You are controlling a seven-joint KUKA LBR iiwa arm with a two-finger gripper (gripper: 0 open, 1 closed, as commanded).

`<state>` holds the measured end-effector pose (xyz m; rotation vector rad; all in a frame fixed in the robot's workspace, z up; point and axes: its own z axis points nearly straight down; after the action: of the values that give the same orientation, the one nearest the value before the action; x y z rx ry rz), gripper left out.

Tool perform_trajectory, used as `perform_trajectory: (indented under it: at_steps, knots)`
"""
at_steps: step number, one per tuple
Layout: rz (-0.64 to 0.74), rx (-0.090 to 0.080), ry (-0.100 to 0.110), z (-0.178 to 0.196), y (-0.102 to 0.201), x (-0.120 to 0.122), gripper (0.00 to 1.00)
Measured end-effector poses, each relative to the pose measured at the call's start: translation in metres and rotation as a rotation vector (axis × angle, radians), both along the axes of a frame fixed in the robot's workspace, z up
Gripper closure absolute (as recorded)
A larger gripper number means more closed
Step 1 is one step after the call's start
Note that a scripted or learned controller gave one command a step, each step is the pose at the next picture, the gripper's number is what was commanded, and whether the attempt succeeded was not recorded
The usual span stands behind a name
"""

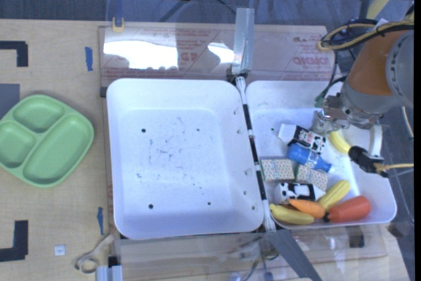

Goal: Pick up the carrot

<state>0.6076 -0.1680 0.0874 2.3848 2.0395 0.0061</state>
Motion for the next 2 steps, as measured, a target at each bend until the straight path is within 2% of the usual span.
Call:
perform_trajectory:
  at_steps: [1, 2]
  knots:
    - [-0.439, 0.001, 0.005, 0.0530, -0.0117, 0.0132, 1.00]
    - [-0.439, 0.001, 0.005, 0.0529, -0.0115, 0.0132, 0.00]
